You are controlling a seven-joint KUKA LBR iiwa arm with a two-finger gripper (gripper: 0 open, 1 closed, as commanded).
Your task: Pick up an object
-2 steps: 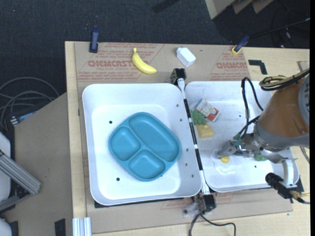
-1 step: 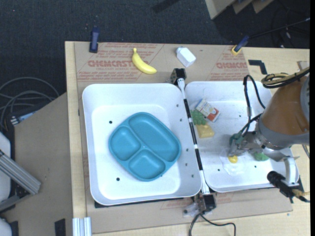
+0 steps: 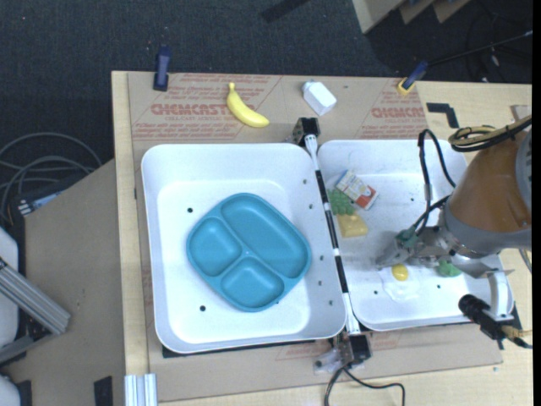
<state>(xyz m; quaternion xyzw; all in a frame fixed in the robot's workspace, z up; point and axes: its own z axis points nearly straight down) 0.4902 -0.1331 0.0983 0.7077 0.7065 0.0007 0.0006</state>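
The hand (image 3: 404, 248) was down low in the right bin (image 3: 380, 311), but honestly I couldn't tell if it was open or closed. A small yellow object (image 3: 400, 271) sat just below it, nearly touching. A green piece (image 3: 447, 268) lay just to its right. Further up-left of the hand was a little pile (image 3: 352, 200) of packets. Way off left, a blue divided tray (image 3: 247, 250) filled the other bin.

blue divided plate (image 3: 247, 249) in left bin (image 3: 161, 193), banana (image 3: 243, 108) on bench (image 3: 135, 227)
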